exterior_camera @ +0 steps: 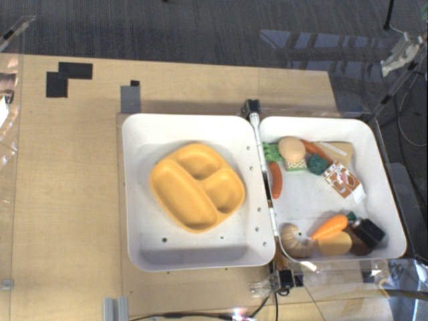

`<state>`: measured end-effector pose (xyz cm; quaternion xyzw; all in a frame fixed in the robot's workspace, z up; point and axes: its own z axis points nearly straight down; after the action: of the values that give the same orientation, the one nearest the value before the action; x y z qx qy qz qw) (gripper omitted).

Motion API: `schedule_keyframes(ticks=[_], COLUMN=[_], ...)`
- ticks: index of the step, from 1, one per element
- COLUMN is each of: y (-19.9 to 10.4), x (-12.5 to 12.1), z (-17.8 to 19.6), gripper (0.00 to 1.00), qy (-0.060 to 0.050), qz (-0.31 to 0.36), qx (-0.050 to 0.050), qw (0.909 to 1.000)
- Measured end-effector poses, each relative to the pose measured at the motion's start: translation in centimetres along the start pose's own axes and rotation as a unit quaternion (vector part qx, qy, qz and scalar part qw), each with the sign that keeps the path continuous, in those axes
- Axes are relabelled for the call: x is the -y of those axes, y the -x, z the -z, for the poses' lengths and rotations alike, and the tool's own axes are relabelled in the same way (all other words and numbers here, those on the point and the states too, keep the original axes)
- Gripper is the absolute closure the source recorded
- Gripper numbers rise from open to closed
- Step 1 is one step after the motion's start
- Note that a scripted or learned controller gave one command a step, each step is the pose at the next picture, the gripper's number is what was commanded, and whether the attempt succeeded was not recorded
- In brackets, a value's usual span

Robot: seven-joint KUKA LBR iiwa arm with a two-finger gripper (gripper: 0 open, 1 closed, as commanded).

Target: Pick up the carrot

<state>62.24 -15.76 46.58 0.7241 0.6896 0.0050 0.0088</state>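
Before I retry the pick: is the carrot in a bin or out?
In: the carrot lies in the right bin, near its front edge.

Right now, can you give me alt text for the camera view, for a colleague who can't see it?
An orange carrot lies near the front of the right bin, among other toy foods. The left bin holds a yellow divided plate. Both white bins sit side by side on a wooden bench.

Divided plate (197,187) in left bin (134,179); carrot (330,227) in right bin (374,146), near front edge.
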Motion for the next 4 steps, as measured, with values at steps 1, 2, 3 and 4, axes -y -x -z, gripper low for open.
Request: schedule_keyframes(ticks=[1, 2, 3, 4], y=[3.8, 5.0, 3.0, -1.6], x=[4.1, 7.2, 9.6, 13.8], z=[-6.7, -21.8, -34.2, -37.3], gripper=[0.0, 0.0, 0.0, 0.0], qy=[-0.007, -0.007, 0.0, 0.0], qz=[0.059, 0.309, 0.422, 0.512], qx=[-0.001, -0.005, 0.0, -0.002], qw=[0.9982, 0.9509, 0.9065, 0.8588])
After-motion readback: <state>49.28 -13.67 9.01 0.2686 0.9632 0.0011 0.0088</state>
